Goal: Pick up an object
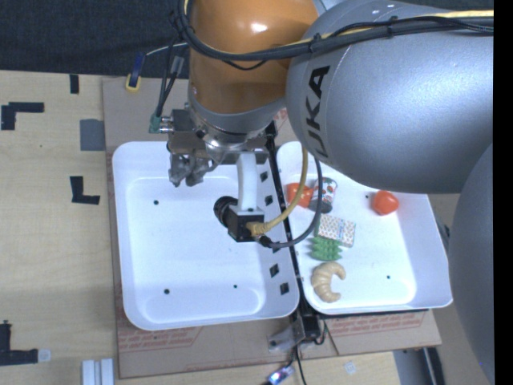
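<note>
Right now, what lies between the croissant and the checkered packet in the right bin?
In the camera view, a green leafy toy lies between the croissant and the checkered packet, touching the packet's lower edge.

Bright overhead light glares off the orange band [252, 26]; the bins [152, 295] look sharp, lightly shadowed.

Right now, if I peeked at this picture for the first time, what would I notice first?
First, the huge grey arm with its shiny orange band, filling the top and right. Its gripper hangs over the left bin. Then the little toys in the right bin: a croissant near the front, a green piece above it, and a red ball farther back.
</note>
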Available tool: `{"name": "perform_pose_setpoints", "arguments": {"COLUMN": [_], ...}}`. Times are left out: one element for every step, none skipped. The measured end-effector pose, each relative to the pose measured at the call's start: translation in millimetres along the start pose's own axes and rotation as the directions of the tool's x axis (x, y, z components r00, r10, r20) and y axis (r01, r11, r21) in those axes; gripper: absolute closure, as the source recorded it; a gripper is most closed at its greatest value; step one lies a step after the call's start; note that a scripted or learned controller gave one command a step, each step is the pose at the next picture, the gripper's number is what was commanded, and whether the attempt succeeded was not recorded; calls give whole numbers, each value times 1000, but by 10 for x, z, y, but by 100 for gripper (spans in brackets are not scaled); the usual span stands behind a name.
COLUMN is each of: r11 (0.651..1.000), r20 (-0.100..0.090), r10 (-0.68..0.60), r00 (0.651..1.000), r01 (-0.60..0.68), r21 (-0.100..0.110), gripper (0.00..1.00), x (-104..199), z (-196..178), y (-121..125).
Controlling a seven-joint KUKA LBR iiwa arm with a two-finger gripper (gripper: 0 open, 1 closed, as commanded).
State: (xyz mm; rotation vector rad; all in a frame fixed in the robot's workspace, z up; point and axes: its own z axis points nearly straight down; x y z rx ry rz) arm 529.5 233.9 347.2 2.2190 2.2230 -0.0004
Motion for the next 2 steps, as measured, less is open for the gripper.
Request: {"name": "perform_pose_setpoints", "arguments": {"r11": [1000,1000], "r20": [-6,-3], "r10": [-1,0], "r00": [1000,1000], "r01": [1,0], "r21": [-12,-6], "gripper": [100,100], "x": [-4,-3], "z": [-1228,-1917], "y": [188,457]}}
